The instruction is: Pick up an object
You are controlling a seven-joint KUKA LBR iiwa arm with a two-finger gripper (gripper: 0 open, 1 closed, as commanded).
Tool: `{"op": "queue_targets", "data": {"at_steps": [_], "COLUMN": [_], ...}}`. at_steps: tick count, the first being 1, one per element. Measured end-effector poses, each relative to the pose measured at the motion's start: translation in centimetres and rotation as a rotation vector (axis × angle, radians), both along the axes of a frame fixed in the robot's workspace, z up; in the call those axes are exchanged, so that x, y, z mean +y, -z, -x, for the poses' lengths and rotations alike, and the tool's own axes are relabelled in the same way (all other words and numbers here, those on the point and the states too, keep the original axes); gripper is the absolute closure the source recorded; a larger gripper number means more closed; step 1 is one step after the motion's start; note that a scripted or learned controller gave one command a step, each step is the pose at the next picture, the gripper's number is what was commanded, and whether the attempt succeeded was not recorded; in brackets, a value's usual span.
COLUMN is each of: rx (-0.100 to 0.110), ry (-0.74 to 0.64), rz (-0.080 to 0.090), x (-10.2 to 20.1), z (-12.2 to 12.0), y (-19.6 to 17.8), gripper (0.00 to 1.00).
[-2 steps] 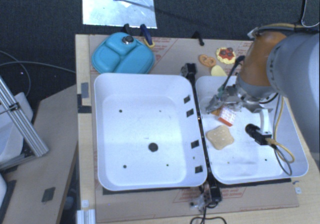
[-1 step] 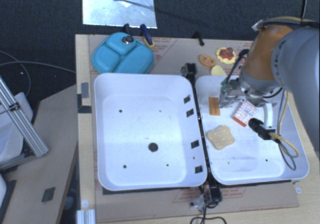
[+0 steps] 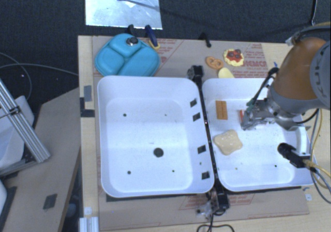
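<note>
Camera view: pale, lumpy beige object (image 3: 228, 142), perhaps bread-shaped, near gripper (image 3: 250, 121).

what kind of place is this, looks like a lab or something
Most likely a robotics lab's grasping test bench. Two shallow white bins, the left bin and the right bin, sit side by side on a board, the grey-and-orange arm's gripper hangs over toy-like objects such as a tan block, and cables trail across the dark carpet.
</note>
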State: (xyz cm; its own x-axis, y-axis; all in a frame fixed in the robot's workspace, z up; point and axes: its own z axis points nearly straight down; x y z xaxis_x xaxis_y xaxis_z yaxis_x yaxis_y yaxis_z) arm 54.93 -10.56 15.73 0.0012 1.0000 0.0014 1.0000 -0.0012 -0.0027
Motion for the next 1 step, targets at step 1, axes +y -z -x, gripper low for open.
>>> {"op": "queue_targets", "data": {"at_steps": [1], "rx": [-0.002], "ry": [-0.001], "rz": [0.001], "x": [0.47], "z": [6.51], "y": [-3.42], "gripper": [1.00]}}
